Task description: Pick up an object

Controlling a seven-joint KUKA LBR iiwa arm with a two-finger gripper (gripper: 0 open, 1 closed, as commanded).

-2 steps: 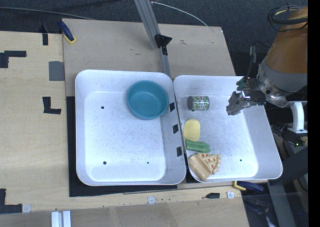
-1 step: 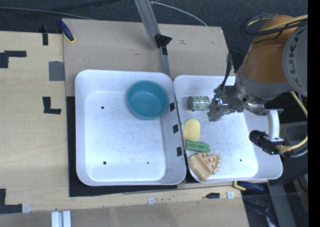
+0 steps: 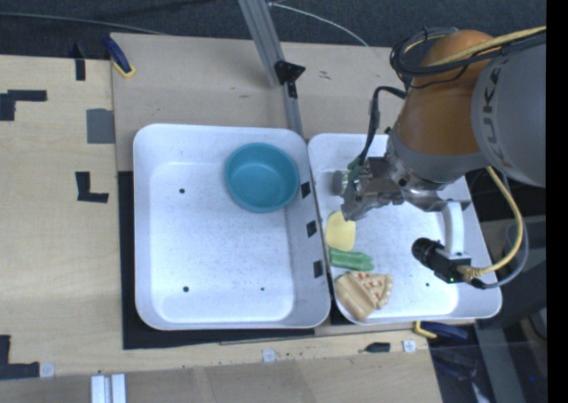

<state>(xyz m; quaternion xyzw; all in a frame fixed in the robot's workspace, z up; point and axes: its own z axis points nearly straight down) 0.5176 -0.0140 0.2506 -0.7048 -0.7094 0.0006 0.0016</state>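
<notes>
Grey arm w/ orange band [image 3: 444, 99] reaching in from the right, wrist over the right-hand shallow white bin [image 3: 470, 304]. Two-finger gripper [image 3: 353, 201] low over that bin's left part, just above a small pale-yellow rounded piece [image 3: 340, 233], prob. plastic toy food. Can't tell claw state from this angle; tips blur into dark metal. Nothing seen between them, so not counted as held.

Yellow piece near the bin's left wall, approx. mid-way along it. Touching or nearly touching below: a small green pod-shaped piece [image 3: 352, 260]. Below that, in the front-left corner, a tan wedge w/ reddish spots, like a toy pizza slice [image 3: 362, 293]. All three crowded in a short column along the wall.

Left-hand shallow white bin [image 3: 169, 304] carrying a round teal-blue bowl [image 3: 261, 177] toward its back right, well apart from the gripper.

Handling, as a guess: yellow piece likely light, hollow, stiff, w/ smooth skin, so apt to squirt out sideways if pinched off-centre. Best taken across its narrow width, straight through the middle, coming down vertical. Little room on the wall side; green pod close enough to get nudged. Bowl an alt. target, but only by the rim, and slippery.
</notes>
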